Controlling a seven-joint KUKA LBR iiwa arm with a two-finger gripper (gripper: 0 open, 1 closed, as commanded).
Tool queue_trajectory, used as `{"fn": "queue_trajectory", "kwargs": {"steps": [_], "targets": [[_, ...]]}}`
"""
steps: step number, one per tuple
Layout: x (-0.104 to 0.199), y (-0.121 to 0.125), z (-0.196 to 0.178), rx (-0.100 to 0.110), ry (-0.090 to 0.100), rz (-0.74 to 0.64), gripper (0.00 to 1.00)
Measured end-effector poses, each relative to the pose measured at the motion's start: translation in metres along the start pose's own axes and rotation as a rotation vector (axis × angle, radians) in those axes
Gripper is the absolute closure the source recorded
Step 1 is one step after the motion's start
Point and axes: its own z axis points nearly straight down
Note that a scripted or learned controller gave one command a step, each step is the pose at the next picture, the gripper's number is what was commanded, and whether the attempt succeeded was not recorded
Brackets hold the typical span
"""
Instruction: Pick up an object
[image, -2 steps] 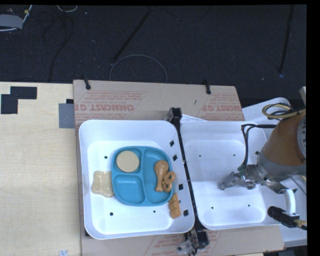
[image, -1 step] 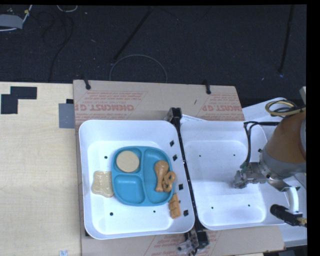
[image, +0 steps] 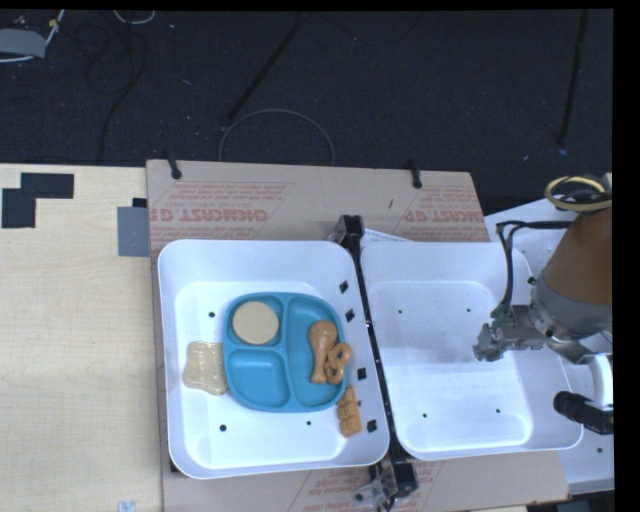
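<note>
A blue divided plate (image: 262, 384) lies in the left bin (image: 185, 265). A round tan cookie (image: 254, 322) sits in its upper left section, and a brown pretzel-like piece (image: 328, 350) lies in its right section. A pale bread slice (image: 204, 367) rests on the bin floor left of the plate. A small orange-brown piece (image: 348, 412) lies by the plate's lower right corner. My gripper (image: 489, 343) hangs over the right side of the right bin (image: 440, 300), with nothing visible in it.
A black clamp strip (image: 362, 340) runs along the seam between the two bins. Brown cardboard (image: 300, 200) lies under both bins. The arm's orange band (image: 590, 255) stands at the right edge, above the right bin's rim.
</note>
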Motion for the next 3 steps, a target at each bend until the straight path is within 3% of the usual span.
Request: {"fn": "queue_trajectory", "kwargs": {"steps": [1, 3], "targets": [[0.005, -0.005, -0.06, -0.002, -0.001, 0.0, 1.0], [0.001, -0.006, -0.141, -0.001, -0.001, 0.0, 1.0]]}}
